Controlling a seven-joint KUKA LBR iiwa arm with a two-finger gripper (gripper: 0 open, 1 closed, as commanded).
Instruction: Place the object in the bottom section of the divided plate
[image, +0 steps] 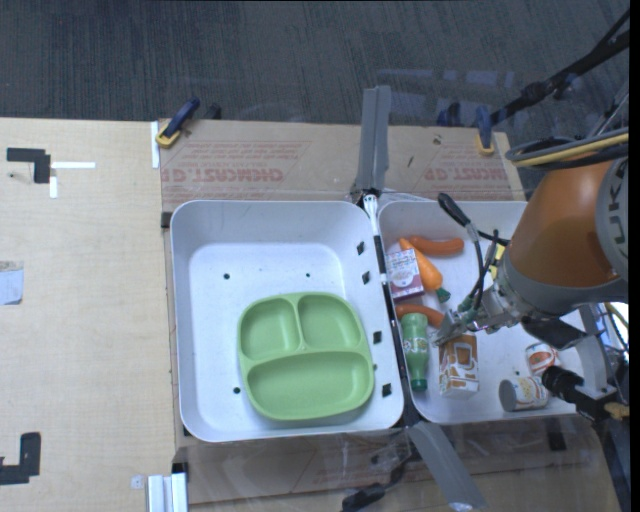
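Nearest the camera, in the left bin (200, 300), the green divided plate (305, 355) is seen lying flat; its wide bottom section (305, 385) faces the near rim, two smaller sections sit behind it, and nothing is seen in any of them.

In the right bin (480, 405), a small can (522, 393) is seen on its side by the near right. A green bottle (415, 350) lies along the divider wall, with an orange-and-white carton (459, 363) just beside it.

The end effector (462, 318) is positioned right over the carton's far end, among the clutter. Its opening cannot be told; no object is seen gripped.

Further back, a red-and-white packet (403, 272) and orange carrot-shaped pieces (432, 245) are seen. The arm (570, 235) enters from the right.

Which item is the task object cannot be told; all loose items are in the right bin.
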